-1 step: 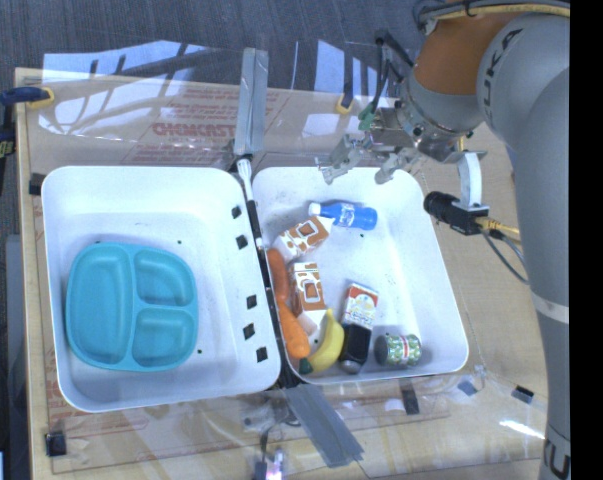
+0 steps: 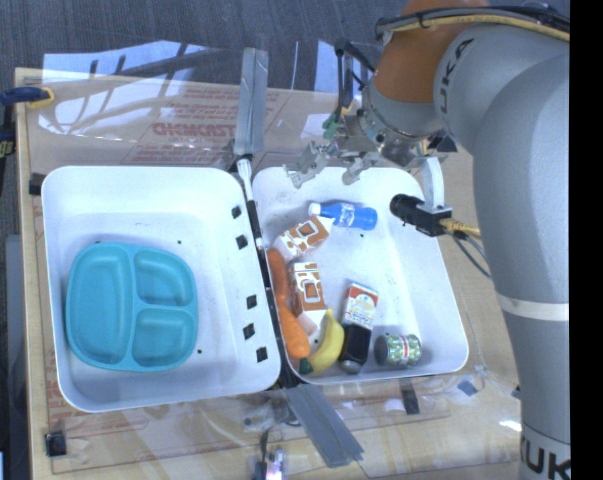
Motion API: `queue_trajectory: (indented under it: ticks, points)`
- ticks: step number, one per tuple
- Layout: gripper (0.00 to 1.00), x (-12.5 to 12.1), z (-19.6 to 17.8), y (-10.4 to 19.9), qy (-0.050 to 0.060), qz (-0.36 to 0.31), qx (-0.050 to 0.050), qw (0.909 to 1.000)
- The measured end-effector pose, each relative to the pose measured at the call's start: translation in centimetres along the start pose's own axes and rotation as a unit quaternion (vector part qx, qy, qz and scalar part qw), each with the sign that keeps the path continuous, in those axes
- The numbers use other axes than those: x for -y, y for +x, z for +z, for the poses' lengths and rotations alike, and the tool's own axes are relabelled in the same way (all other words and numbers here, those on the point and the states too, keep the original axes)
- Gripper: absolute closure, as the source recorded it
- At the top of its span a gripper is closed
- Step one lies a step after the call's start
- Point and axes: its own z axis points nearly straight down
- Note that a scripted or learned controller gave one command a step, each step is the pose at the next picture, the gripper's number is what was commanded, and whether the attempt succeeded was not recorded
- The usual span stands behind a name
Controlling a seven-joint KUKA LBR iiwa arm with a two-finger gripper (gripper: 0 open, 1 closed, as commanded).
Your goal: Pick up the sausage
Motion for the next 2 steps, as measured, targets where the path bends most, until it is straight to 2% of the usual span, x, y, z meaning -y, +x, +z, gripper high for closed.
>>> queue_trajectory:
  ticks: [1, 2]
  points:
    - [0.00, 5.8, 4.1, 2.2, 0.001, 0.009, 0.001, 1.0000]
    - [0.00, 8.4, 12.0, 0.5, -0.019, -0.113, 0.012, 0.9934]
